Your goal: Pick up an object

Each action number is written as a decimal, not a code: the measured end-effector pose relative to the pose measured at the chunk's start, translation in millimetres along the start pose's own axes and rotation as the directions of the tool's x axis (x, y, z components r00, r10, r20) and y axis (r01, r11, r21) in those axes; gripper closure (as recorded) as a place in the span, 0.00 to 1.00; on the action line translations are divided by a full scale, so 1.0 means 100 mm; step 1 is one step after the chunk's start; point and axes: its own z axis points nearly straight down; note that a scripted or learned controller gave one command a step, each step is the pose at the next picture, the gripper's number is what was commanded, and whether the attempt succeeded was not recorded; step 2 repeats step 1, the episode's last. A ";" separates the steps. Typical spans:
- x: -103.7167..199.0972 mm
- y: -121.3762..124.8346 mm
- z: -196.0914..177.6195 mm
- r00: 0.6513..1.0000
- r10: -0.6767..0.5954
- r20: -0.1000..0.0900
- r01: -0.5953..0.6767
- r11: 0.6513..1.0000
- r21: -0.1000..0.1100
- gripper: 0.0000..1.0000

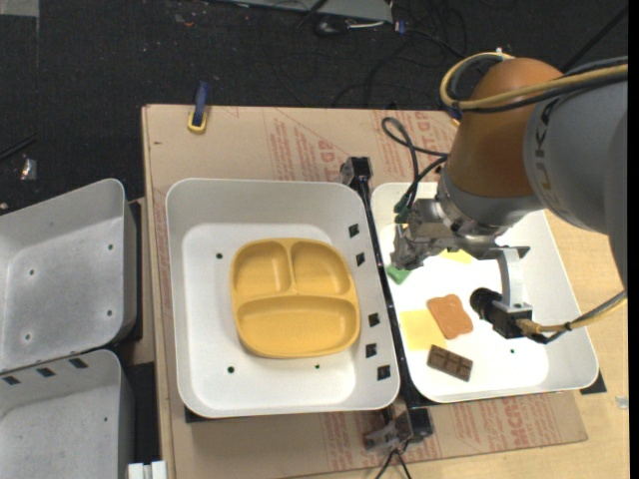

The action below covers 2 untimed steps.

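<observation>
Two-finger gripper low in the right white bin; jaw state cannot be told. Flat orange toast-shaped piece lies apart at its 5 o'clock.

Left bin: yellow divided plate takes the middle, bare floor around it along the walls. Right bin: arm covers the upper half; orange piece, brown bar, yellow patch sit close together, open floor toward the lower right corner.
</observation>
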 end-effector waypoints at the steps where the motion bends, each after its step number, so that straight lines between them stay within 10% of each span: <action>1: 0.56 0.11 0.10 1.000 -0.001 0.000 0.001 1.000 -0.001 1.00; 2: 0.56 0.11 0.10 1.000 -0.001 0.000 0.001 1.000 -0.001 1.00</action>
